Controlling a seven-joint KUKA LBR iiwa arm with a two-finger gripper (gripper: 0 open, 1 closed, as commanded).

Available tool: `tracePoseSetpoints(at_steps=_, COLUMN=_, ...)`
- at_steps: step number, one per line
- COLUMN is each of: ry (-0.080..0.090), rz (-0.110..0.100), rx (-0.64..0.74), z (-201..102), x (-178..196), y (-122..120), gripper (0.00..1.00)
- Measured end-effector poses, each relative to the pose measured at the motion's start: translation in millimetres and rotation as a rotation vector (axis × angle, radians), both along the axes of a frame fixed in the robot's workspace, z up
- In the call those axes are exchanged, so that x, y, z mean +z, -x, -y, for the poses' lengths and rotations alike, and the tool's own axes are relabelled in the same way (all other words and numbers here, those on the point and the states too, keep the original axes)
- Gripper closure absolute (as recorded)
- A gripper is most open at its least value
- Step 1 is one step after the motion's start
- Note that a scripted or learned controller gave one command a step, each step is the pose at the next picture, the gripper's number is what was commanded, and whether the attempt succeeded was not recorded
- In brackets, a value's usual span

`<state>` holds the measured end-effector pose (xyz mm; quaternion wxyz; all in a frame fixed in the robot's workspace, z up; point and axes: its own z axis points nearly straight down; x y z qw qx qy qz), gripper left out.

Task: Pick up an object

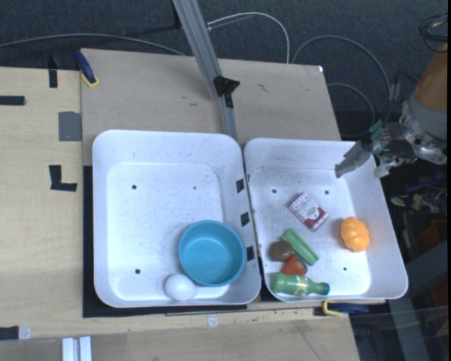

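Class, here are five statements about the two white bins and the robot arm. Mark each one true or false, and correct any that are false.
1. The blue bowl sits in the left bin. True.
2. The white ball lies in the right bin. False: it lies in the left bin, beside the blue bowl.
3. The orange fruit is in the right bin. True.
4. The gripper holds the small red and white carton. False: the carton lies on the bin floor, apart from the gripper.
5. The green bottle stands upright. False: it lies on its side.
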<state>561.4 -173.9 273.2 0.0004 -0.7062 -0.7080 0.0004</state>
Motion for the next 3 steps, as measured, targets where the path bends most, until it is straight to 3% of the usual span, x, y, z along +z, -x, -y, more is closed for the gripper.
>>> tracePoseSetpoints(at_steps=1, ry=0.000, rz=0.000, rx=0.000, z=0, x=0, y=0, gripper=0.00)
tracePoseSetpoints(at_steps=3, ry=-0.001, rz=-0.007, rx=-0.002, z=11, x=-117, y=8, gripper=0.00)
